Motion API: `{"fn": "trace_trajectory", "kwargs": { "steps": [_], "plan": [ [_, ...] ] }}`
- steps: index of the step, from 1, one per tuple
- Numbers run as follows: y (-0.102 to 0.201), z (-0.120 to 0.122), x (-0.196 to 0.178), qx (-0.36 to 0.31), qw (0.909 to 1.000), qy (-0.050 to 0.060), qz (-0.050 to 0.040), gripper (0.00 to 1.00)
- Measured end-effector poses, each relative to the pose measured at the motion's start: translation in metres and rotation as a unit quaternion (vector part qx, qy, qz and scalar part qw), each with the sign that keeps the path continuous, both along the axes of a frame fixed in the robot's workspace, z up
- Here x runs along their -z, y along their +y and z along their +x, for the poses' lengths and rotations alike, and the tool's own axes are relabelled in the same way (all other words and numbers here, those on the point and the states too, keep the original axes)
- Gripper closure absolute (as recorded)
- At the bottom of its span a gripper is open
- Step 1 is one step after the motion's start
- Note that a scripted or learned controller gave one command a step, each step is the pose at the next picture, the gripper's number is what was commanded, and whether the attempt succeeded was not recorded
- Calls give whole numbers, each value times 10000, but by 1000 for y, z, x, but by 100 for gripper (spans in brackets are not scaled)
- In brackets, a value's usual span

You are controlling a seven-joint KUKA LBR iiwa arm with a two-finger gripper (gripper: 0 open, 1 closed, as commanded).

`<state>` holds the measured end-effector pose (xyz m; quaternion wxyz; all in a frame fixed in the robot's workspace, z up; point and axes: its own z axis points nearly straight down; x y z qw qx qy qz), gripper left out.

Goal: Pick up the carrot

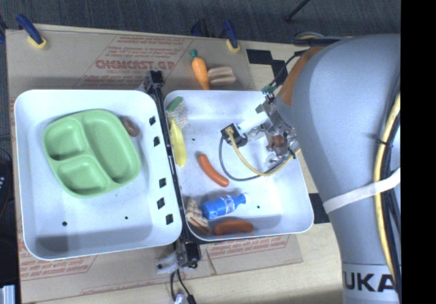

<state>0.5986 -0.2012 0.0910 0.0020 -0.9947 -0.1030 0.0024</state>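
The carrot (199,71) is orange with a green tip. It lies on the cardboard just beyond the far rim of the right bin (293,190), beside a small bun (221,76). My gripper (276,139) hangs low over the right side of the right bin, well to the right of the carrot and nearer the camera. A yellow and black cable (235,159) loops out from it across the bin floor. The grey arm covers the bin's right edge.
The right bin holds a yellow banana (178,144), an orange-red sausage (212,169), a blue bottle (223,205), a second sausage (233,228) and a packet (178,113). In the left bin (41,228) sits a green divided plate (92,151) with a brown item (131,127) beside it.
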Motion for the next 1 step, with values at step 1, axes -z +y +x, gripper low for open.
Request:
{"fn": "trace_trajectory", "kwargs": {
  "steps": [1],
  "plan": [
    [-9,-72,-5,-1589,9873,-6,12,0]
  ]
}}
